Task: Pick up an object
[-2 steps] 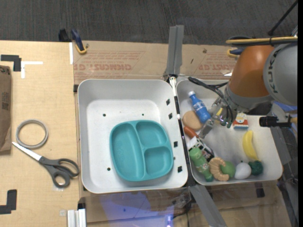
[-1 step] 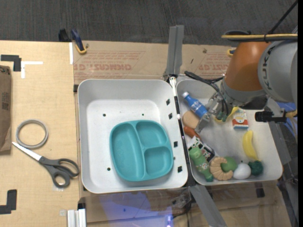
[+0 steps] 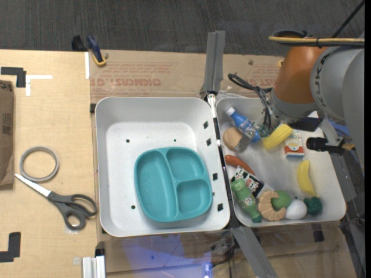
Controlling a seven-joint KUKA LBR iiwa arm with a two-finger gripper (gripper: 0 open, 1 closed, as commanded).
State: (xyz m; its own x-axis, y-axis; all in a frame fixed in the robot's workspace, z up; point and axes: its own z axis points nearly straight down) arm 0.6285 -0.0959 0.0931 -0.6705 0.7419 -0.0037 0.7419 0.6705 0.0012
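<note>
One grey robot arm [image 3: 339,80] with an orange band reaches in from the right, and its tool [image 3: 268,123] hangs low over the back of the right bin [image 3: 330,213]. Whether the tool is open or closed cannot be told from this angle; it is dark and partly hidden by cables.

Just beside the tool lie a small bottle with a blue cap [image 3: 242,122] and a yellow corn cob [image 3: 277,136], both near the bin's back wall. A tan egg-shaped piece [image 3: 233,138] lies to the left of them, near the bin's left wall, and a little white carton [image 3: 294,146] lies to the right of the corn. Further forward sit an orange carrot-like piece [image 3: 239,163], a yellow banana [image 3: 305,177], a green bottle [image 3: 246,197], a black-and-white card [image 3: 251,183], a round tan biscuit-like toy [image 3: 271,206], a white egg [image 3: 296,209] and a dark green lump [image 3: 313,205], crowded along the front wall.

The left bin [image 3: 110,155] holds a teal divided plate [image 3: 174,184].

Both bins rest on a pale wooden counter [image 3: 52,114] with cardboard [image 3: 151,77] behind them. On the counter to the left lie a roll of tape [image 3: 39,163] and grey-handled scissors [image 3: 62,202]. Dark carpet [image 3: 145,10] lies beyond.
</note>
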